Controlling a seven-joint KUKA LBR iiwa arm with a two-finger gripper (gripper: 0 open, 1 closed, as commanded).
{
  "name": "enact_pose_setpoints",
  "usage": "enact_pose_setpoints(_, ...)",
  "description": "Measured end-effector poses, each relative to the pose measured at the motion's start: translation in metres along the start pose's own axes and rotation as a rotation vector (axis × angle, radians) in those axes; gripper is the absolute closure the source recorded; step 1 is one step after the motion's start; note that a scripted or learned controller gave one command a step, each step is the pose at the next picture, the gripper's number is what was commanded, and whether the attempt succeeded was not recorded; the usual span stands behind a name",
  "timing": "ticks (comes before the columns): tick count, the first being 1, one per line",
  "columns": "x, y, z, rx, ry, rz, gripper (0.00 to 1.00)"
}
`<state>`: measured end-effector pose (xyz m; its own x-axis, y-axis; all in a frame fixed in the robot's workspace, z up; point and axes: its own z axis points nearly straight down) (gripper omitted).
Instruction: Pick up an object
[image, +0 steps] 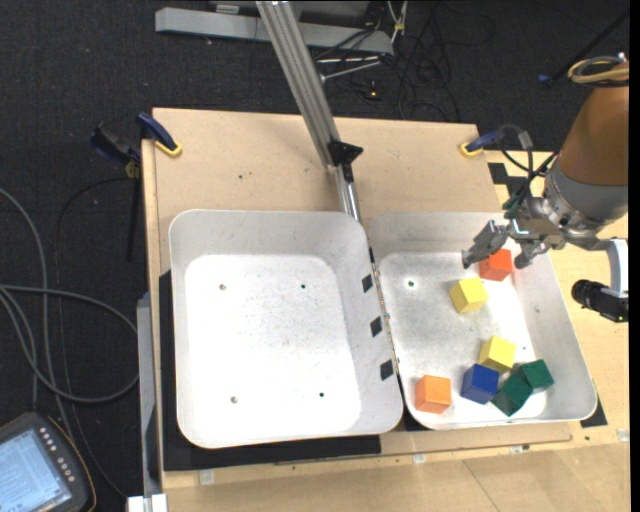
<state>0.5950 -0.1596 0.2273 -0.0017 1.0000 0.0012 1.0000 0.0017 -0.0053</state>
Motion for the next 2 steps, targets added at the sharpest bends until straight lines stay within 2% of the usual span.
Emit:
enact_pose_setpoints(1, 0.0, 0.0, -0.003, -0.004, -0.001, 0.0, 0.0)
enact_pose_setpoints(2, 0.001, 0.006, 0.042, -0.001, -0.001, 0.001, 0.0)
